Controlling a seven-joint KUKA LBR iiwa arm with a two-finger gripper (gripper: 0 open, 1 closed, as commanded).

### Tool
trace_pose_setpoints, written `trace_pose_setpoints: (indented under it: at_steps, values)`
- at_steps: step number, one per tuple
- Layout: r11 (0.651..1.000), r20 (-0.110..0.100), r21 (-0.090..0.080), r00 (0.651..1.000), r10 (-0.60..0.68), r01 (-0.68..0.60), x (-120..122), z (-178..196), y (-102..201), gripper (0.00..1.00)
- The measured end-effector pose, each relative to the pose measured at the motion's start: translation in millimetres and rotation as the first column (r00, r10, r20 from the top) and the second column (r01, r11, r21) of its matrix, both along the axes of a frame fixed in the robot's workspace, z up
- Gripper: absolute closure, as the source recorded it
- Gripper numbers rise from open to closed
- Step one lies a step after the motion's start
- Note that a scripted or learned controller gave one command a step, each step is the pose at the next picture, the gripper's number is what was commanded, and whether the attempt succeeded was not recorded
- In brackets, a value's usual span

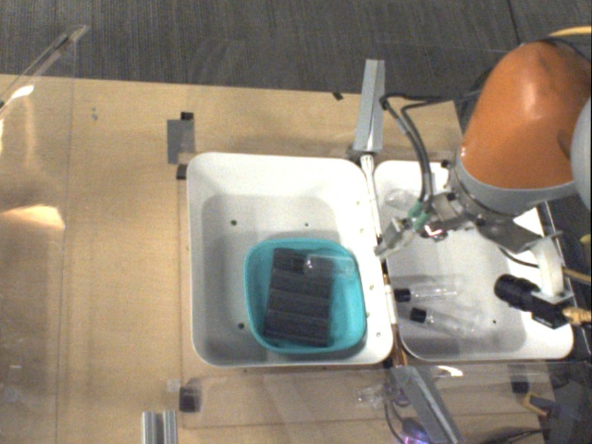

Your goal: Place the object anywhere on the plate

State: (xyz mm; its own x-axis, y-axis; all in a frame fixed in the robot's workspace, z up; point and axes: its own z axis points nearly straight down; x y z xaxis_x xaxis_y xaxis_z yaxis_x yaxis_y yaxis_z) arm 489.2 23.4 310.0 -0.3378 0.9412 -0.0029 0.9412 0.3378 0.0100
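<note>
**Object already on plate**

Object [299, 296], a dark ribbed block, lies flat inside the teal plate [347, 326] in the left bin [213, 248], roughly centred, clear of the rim. Gripper [407, 225] sits over the right bin [481, 340], near the divider, well apart from the plate; whether it is spread or pressed together, cannot tell, too small and cluttered. Judgement: placement looks done. Best move: lift straight away, no sweep across the left bin.

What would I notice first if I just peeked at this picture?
Probably the big orange band on the robot arm at the right, above the right bin. Next, the bright teal plate in the left bin, with a dark ridged block lying on it. A few clear little tubes lie in the right bin.
</note>
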Motion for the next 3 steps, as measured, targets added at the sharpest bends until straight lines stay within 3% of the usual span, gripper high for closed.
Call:
trace_pose_setpoints:
  at_steps: [1, 2, 3]
  values:
    - [0.992, 0.005, -0.006, 0.992, 0.123, -0.123, -0.2, 128.3, -136.9, 0.0]
    - [0.988, 0.003, -0.008, 0.988, 0.156, -0.156, -0.3, 127.7, -196.9, 0.0]
    - [0.986, 0.014, -0.014, 0.986, 0.165, -0.165, 2.6, 140.9, -195.3, 1.0]
